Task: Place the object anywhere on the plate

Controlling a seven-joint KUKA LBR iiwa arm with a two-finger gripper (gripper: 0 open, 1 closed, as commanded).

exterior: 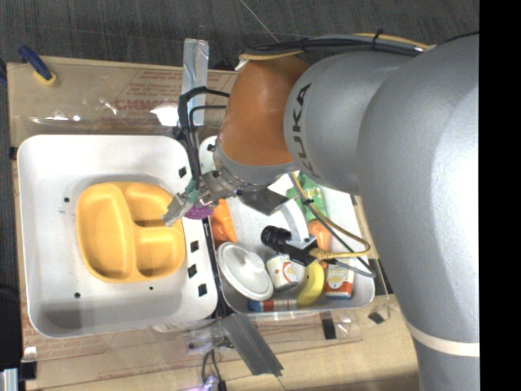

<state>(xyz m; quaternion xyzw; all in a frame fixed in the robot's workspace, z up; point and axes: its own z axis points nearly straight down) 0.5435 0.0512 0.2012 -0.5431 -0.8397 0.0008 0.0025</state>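
Over the plate's [122, 235] right edge, the hand [181, 210] clamps a purple object [198, 212].

A dark grey ribbed floor [122, 15] fills the upper part of the camera view, and a thin pale cable [244, 10] curves across it. Below it lies the light brown wooden bench top [106, 84], with faint red print along its far edge. A small blue and yellow clamp [37, 65] sits at the bench's far left corner.
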